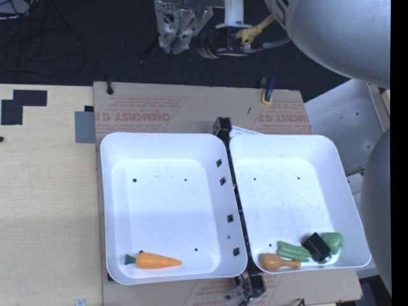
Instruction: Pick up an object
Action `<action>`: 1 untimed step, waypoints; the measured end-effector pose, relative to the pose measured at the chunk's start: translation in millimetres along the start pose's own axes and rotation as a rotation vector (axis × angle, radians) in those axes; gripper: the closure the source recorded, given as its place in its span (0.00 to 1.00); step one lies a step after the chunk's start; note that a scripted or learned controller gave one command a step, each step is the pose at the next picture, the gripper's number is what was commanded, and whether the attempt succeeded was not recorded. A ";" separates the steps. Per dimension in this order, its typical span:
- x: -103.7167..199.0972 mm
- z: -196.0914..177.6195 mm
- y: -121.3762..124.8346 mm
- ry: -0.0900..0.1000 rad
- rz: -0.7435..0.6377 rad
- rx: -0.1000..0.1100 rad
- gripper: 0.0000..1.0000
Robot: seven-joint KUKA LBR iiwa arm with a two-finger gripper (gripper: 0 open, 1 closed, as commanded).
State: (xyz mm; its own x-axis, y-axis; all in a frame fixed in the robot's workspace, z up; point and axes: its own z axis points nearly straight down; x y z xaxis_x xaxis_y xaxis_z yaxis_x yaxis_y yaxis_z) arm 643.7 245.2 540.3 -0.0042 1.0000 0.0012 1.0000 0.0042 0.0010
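Camera view sets the two-finger gripper far above both bins, fingers slightly spread, gripping nothing. An orange plastic carrot lies isolated in the left white bin, probably the easiest target.

Upside-down red print, seemingly "CHEMCAST GP", repeated on the brown board under the bins
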 end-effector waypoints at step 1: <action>-46.2 3.0 0.0 -0.004 0.007 0.007 1.00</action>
State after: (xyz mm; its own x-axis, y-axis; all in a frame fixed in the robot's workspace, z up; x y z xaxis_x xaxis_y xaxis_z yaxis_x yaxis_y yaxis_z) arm 643.9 199.1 537.2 0.0032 1.0000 -0.0026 1.0000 -0.0032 -0.0060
